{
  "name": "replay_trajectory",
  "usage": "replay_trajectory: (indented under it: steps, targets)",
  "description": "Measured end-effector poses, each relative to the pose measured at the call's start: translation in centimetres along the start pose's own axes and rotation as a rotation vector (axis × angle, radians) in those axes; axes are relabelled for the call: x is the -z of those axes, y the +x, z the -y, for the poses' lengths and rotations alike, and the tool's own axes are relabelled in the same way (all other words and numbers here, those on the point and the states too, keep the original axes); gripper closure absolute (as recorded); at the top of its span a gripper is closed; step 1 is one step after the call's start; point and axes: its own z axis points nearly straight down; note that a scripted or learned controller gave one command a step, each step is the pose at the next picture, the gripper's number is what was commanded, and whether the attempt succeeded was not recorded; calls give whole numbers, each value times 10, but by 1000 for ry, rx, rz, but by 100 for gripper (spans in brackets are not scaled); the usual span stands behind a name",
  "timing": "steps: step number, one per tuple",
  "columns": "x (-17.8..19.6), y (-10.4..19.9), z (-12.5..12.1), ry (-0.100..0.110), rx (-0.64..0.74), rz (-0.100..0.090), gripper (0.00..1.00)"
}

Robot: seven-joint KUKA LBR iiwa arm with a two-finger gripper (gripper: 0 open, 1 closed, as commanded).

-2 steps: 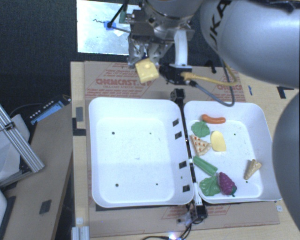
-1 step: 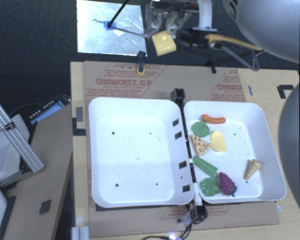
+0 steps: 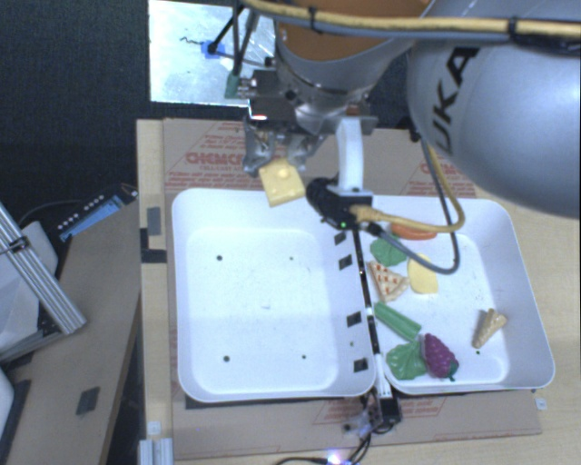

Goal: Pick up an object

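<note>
We are seeing the gripper (image 3: 277, 162) hanging over the far edge of the left bin (image 3: 218, 363), its fingers closed on a yellow cheese wedge (image 3: 282, 184). The wedge is sitting between the fingertips, tilted, and lifted clear of the bin floor, just above the left bin's far rim. The grey arm (image 3: 490, 100) is reaching in from beyond the left bin's far right corner, with its orange band (image 3: 349, 23) showing above the wrist.

To the right of the left bin, touching it along a shared edge, we are looking at the right bin (image 3: 522, 300), and it is holding the other toys. Nearest the left bin are lying a pizza slice (image 3: 388, 281), a green pepper piece (image 3: 388, 252) and a green cucumber-like stick (image 3: 398, 320). A little further from it are resting a yellow chunk (image 3: 423, 278), a red-orange piece (image 3: 415, 232), a leafy green (image 3: 406, 361) and purple grapes (image 3: 439, 355). Furthest from the left bin is lying an ice-cream cone (image 3: 488, 328).
</note>
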Motion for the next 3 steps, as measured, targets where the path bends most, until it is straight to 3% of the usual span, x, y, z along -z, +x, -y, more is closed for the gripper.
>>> replay_trajectory:
  steps: [1,2,3]
  targets:
    - [46,-40,-86,-17,-13,-1,100]
    - [28,0,31,-3,0,-1,100]
    - [79,-12,-23,-15,-10,-1,100]
